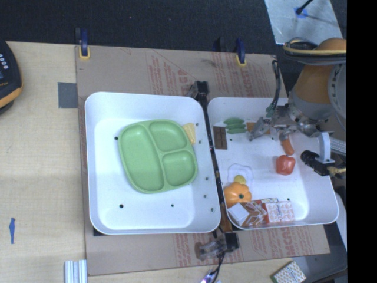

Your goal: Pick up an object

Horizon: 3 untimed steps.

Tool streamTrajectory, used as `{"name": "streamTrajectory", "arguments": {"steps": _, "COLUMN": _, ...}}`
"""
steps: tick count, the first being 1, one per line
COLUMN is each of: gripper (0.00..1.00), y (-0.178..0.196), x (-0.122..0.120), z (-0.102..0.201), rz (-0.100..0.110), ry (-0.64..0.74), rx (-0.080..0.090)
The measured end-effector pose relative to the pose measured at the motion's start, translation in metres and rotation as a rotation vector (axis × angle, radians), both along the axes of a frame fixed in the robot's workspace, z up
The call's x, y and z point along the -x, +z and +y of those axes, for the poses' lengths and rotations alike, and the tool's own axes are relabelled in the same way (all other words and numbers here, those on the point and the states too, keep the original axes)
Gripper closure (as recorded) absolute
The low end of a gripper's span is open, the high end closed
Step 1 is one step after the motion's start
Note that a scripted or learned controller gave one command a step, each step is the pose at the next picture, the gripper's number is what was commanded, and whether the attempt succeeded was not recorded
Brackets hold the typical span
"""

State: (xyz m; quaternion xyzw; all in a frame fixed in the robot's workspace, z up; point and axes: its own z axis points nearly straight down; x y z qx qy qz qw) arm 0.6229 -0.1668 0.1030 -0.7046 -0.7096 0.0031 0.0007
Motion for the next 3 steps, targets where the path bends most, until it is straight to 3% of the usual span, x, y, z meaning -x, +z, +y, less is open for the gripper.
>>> {"name": "streamTrajectory", "arguments": {"steps": 1, "gripper": 0.00, "y": -0.008, "x": 0.052, "z": -0.039, "rz": 0.005, "ry": 0.002, "rx": -0.019}}
{"name": "streamTrajectory", "arguments": {"steps": 2, "gripper": 0.00, "y": -0.012, "x": 0.089, "z": -0.011, "rz": 0.001, "ry": -0.004, "rx": -0.005}}
{"name": "streamTrajectory", "arguments": {"steps": 3, "gripper": 1.00, "y": -0.001, "x": 0.088, "z": -0.012, "rz": 0.000, "ry": -0.001, "rx": -0.003}}
